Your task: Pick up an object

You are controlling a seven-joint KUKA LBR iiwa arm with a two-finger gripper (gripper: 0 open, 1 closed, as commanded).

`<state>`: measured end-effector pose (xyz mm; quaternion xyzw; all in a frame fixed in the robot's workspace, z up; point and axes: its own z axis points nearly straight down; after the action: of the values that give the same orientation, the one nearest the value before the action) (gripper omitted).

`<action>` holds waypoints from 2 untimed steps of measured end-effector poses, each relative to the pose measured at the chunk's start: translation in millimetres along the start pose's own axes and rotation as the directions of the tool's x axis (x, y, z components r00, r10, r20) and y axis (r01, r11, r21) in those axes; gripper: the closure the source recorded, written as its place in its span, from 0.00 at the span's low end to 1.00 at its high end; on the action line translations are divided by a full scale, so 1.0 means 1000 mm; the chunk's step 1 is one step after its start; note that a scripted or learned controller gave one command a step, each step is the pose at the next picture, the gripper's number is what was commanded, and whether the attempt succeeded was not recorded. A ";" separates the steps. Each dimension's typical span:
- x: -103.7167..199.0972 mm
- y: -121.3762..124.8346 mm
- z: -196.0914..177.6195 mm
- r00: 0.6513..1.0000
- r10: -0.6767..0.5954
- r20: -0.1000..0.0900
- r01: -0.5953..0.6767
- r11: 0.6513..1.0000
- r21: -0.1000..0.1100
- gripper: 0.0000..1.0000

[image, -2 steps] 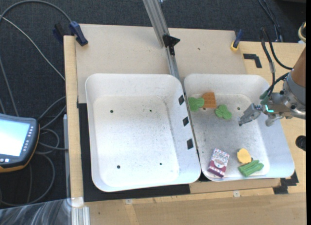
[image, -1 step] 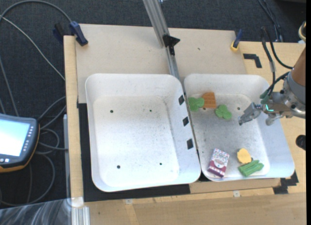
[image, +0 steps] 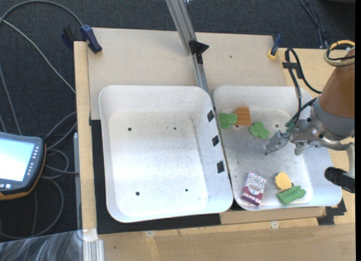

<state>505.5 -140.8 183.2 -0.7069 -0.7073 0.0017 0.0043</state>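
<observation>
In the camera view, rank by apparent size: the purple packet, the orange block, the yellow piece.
1. purple packet, clearly largest.
2. orange block.
3. yellow piece.
The block and the yellow piece look close, and the block lies farther from the camera, so that order is unsure.

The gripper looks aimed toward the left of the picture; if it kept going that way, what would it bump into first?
Probably the green piece just beyond the gripper, up and to the left in the right bin. Depth is unclear from above, so it could pass over.
</observation>
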 end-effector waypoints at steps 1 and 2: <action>0.001 -0.008 0.060 1.000 0.001 0.000 -0.001 1.000 0.001 0.00; 0.002 -0.009 0.093 1.000 0.001 0.000 -0.001 1.000 -0.003 0.00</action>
<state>495.7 -139.0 90.4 -0.7072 -0.7070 0.0009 0.0033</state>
